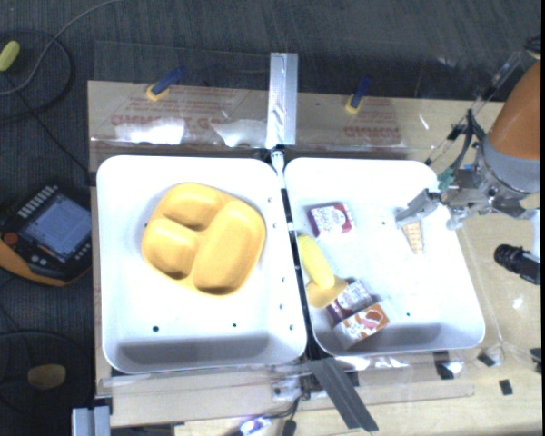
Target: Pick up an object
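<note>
My gripper (pixel 435 214) hangs over the upper right part of the right bin (pixel 454 330), open, with nothing between its fingers. A small orange cone-shaped piece (pixel 415 236) lies on the bin floor just below the left fingertip (pixel 414 211). A maroon packet (pixel 331 218) lies at the upper left of this bin. Along the bin's left wall lies a yellow banana-like object (pixel 316 265). Two brown and maroon packets (pixel 356 312) sit near the front edge.
The left bin (pixel 127 334) holds a large yellow divided plate (pixel 203 236). A metal strip (pixel 282 98) stands behind the seam between the bins. A black and orange hand controller (pixel 38 234) lies on the floor at the left.
</note>
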Action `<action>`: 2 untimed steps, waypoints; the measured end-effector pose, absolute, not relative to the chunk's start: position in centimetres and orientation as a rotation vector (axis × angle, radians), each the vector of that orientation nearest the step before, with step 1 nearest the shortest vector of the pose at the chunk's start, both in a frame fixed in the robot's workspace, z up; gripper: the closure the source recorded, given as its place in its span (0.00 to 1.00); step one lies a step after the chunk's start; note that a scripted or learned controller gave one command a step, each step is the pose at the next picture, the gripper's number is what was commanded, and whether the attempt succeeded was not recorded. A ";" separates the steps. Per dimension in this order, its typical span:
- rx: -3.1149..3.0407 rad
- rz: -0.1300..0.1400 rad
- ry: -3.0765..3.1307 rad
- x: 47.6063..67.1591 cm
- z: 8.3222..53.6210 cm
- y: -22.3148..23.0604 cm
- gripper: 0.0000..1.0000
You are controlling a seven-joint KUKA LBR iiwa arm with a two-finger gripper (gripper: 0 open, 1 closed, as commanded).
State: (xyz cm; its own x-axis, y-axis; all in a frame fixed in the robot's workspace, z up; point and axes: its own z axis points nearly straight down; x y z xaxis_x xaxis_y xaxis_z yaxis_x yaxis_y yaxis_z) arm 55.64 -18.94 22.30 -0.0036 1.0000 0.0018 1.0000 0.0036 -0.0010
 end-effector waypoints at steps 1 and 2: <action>-1.931 -0.008 -2.478 57.2 10.2 -21.6 0.00; -1.850 -0.016 -2.544 61.3 9.2 -21.6 0.00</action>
State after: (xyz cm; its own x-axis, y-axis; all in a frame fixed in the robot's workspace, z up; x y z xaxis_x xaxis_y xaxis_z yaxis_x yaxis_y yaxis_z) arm 61.33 -21.59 9.18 -0.3083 0.9513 0.0029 0.9513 0.3082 0.0103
